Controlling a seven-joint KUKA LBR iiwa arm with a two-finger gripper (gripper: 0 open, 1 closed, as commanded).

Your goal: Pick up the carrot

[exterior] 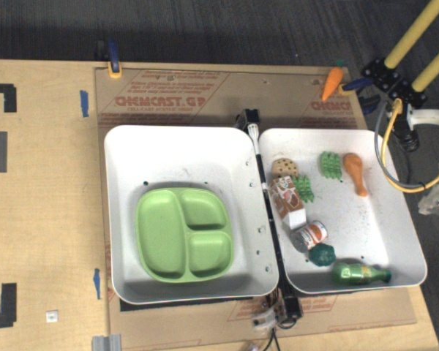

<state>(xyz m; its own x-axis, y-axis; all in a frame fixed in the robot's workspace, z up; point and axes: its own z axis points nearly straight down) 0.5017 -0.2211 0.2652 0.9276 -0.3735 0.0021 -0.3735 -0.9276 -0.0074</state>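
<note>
In the right bin (402, 225), near its back right, lies an orange tapered piece (355, 172) that I take for the carrot. Its thick, paler end points to the back and its thin end to the front. It lies free, just right of a green ridged piece (331, 164) and apart from it. A second orange shape with a green tip (332, 83) lies on the cardboard behind the bin, beside a blue clamp (355, 85). I cannot tell whether that shape is a toy or part of the clamp.
The right bin also holds a cookie (284, 167), a small carton (287, 196), a green leafy piece (305, 189), a can (314, 235), a dark green lump (323, 254) and a green bottle (361, 273). The left bin (124, 196) holds a green divided plate (183, 232). Yellow rods (423, 20) and cables (386, 159) stand at the right.
</note>
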